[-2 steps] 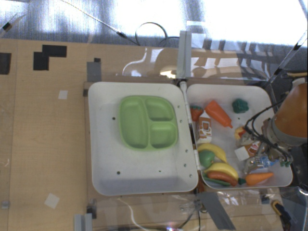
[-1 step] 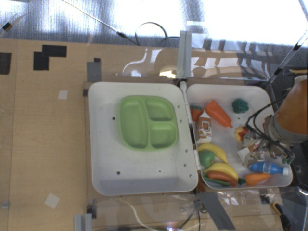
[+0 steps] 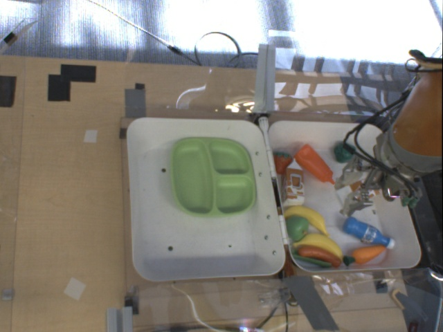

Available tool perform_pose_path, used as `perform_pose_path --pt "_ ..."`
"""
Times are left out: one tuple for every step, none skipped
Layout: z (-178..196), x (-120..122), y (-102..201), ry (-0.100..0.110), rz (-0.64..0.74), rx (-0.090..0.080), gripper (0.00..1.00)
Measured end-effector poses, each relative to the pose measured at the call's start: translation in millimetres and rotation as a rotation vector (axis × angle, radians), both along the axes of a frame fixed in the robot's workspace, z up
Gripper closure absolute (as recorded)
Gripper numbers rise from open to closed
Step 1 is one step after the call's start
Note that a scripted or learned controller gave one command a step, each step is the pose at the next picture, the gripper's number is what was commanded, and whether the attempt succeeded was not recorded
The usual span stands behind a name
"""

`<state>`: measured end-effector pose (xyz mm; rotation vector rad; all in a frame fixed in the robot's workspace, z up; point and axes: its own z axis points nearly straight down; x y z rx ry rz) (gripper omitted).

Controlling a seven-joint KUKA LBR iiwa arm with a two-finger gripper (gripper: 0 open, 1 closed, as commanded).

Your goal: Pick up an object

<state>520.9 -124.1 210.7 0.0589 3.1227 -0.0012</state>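
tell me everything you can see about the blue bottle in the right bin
The small blue plastic bottle has a white cap and a pale label band around its middle. It lies on its side on the floor of the right white bin, cap pointing toward the bin's lower right corner. It sits apart from the orange carrot-shaped toy just below it, and the hand hangs above it.

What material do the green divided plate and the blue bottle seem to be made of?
The green divided plate looks like molded plastic with a matte finish: even colour, rounded compartment edges, no sharp glare. The blue bottle also seems plastic, slightly glossy, with a white cap; at this size it may be a toy. Neither can be confirmed by look alone.
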Motion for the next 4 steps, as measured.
perform_pose_path --pt "12 68 8 0.007 0.074 0.0 1.0" --pt "13 97 100 0.008 0.057 0.005 1.0" --pt "30 143 58 0.006 0.107 -0.001 1.0" --pt "63 150 -12 0.005 0.289 -0.006 1.0"
